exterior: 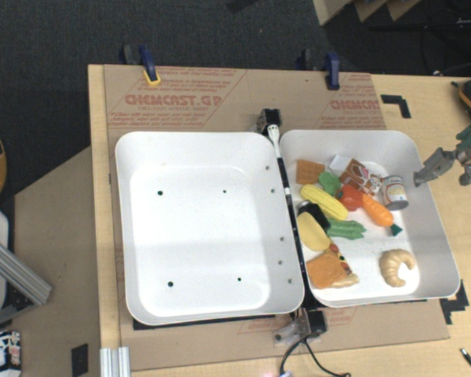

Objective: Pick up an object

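End effector (430,168) just outside right bin's (436,234) rim, toys (341,210) crowd it.

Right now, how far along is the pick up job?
Nothing looks done yet. The gripper sits at the right bin's right edge with nothing visibly between its fingers. The croissant, carrot and corn lie in that bin, so reaching in, grasping and lifting are all left.

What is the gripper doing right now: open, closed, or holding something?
Gripper: cannot be told; beside the right bin, nothing visibly held.
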Robot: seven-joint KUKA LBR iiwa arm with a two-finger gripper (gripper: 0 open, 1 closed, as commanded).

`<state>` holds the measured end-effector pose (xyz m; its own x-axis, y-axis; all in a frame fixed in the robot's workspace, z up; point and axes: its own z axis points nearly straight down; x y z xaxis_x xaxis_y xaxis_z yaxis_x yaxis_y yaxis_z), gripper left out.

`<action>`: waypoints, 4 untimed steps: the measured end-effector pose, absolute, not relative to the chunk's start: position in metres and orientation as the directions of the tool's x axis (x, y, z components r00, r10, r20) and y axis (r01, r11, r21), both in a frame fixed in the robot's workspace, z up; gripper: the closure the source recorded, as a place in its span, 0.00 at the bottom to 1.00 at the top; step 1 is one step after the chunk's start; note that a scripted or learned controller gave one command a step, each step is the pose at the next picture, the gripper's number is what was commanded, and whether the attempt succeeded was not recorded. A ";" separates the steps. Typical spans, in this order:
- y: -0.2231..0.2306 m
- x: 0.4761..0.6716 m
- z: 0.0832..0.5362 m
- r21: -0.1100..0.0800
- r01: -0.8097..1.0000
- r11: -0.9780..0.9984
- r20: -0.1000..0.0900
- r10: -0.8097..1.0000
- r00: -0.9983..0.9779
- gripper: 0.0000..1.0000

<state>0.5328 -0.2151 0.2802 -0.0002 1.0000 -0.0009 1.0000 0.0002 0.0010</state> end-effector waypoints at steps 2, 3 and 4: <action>-0.087 0.645 0.183 0.004 1.000 0.006 0.000 1.000 -0.006 0.00; -0.066 0.668 0.185 0.004 1.000 0.003 0.000 1.000 -0.003 0.00; -0.067 0.668 0.196 0.006 1.000 0.002 -0.002 1.000 -0.002 1.00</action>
<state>0.6676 -0.0675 0.1964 -0.0022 1.0000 -0.0018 1.0000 0.0023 0.0061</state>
